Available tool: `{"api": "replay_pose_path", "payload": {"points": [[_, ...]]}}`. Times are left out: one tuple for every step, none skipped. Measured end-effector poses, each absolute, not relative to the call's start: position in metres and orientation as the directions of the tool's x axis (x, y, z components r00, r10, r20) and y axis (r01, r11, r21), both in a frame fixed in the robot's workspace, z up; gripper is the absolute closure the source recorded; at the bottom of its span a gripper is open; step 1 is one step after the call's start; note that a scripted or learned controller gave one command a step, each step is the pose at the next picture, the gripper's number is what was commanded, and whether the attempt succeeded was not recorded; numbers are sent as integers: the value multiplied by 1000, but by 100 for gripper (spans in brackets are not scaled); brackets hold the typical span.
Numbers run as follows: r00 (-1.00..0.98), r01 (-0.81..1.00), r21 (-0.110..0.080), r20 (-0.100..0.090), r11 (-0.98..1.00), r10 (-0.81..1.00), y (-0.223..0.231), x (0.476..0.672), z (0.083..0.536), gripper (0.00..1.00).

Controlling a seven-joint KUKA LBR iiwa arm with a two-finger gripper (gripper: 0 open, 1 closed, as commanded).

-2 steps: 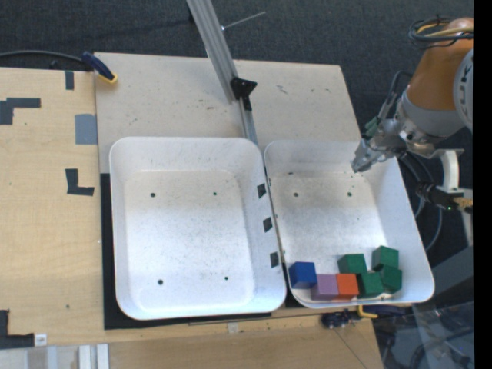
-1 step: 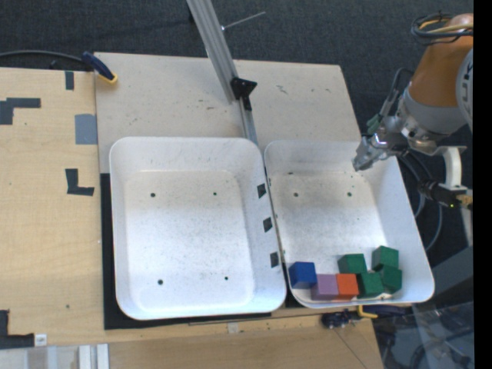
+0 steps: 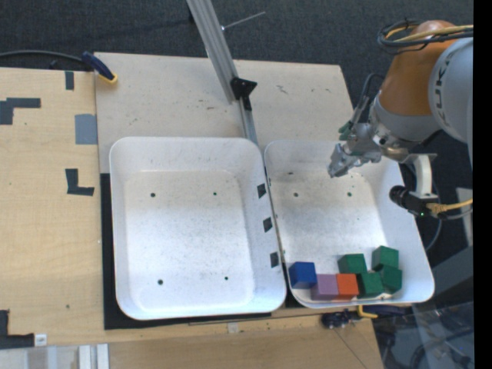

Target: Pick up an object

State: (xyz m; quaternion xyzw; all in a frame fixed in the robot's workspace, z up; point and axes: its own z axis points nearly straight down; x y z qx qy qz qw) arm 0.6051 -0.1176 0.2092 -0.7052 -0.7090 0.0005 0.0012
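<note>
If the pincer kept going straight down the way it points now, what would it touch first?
Most likely the bare floor of the right bin, near its far end. The pincer hangs well away from the blocks in the near corner. Its height is hard to judge.

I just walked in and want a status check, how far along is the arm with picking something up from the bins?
Early on. Nothing looks picked: the blue block, purple block, orange block and green blocks all lie at the right bin's near edge. The gripper hangs over that bin's far end, away from them. Reaching, gripping and lifting remain.
</note>
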Motion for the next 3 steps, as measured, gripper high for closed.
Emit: {"api": "replay_pose_path", "payload": {"points": [[-7, 1000, -1, 2, 7, 1000, -63, 600, 223, 100], [-7, 1000, -2, 2, 7, 1000, -5, 599, 219, 100], [-8, 1000, 0, 2, 8, 1000, 47, 590, 233, 100]]}}
